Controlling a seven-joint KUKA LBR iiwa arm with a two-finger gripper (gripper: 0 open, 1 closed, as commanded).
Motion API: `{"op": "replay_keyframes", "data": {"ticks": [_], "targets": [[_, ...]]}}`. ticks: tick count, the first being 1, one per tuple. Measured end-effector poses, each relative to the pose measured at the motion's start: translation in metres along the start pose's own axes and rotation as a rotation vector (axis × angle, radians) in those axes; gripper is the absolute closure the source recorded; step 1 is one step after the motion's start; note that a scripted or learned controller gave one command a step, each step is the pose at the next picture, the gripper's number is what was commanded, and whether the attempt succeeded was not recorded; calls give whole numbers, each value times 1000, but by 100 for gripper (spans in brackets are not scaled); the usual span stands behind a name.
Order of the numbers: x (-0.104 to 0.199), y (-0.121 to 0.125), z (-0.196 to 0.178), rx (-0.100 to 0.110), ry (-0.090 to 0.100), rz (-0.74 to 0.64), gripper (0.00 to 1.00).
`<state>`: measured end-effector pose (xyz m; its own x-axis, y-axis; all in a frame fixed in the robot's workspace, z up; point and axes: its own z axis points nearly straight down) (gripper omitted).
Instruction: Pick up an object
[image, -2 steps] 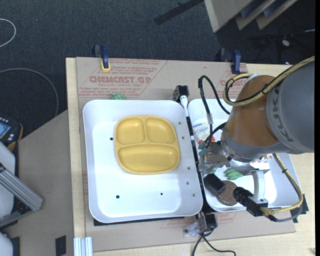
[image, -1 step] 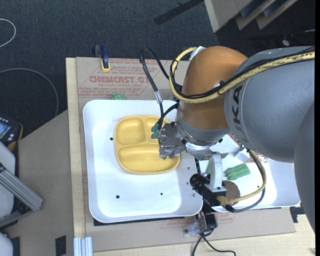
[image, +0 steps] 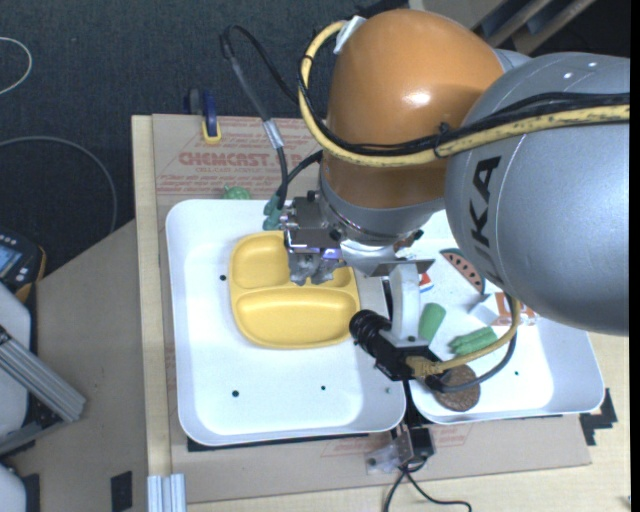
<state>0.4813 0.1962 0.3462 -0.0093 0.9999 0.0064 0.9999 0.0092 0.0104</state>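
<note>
Two white bins. Left bin (image: 200, 330): one yellow tray (image: 280, 310), two compartments. Right bin (image: 570, 385): two green pieces (image: 431, 321), one brown disc (image: 461, 388). Gripper (image: 312, 262) above tray's rear edge; finger state unclear.

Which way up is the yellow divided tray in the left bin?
Right way up. The yellow tray lies flat on the left bin floor, both hollow compartments facing the camera. The gripper partly covers its far edge.
</note>
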Motion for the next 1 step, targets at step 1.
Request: {"op": "replay_keyframes", "data": {"ticks": [1], "targets": [[-34,-1,-35,4,-5,11,100]]}}
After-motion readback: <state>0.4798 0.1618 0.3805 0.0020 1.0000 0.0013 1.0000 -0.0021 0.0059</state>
